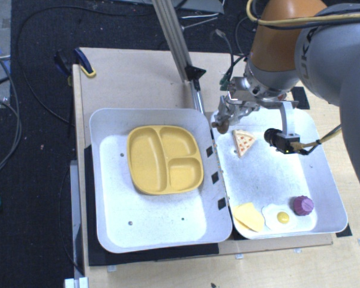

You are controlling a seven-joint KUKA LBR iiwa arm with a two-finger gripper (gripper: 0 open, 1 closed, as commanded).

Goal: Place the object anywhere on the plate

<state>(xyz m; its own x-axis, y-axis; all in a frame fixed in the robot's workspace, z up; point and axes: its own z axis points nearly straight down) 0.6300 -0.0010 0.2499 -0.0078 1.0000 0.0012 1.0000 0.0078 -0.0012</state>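
Two white bins side by side on the bench. In the left bin (108,221), a yellow plate (165,159) with three compartments, a little above the middle. At the upper left corner of the right bin (324,179), the gripper (222,123), low over the rim; jaws too small and dark to tell apart or together. Just right of it, a pizza slice (244,143) flat on the floor, not touching. Along the lower edge, cheese (249,217), fried egg (279,216), purple piece (302,205).
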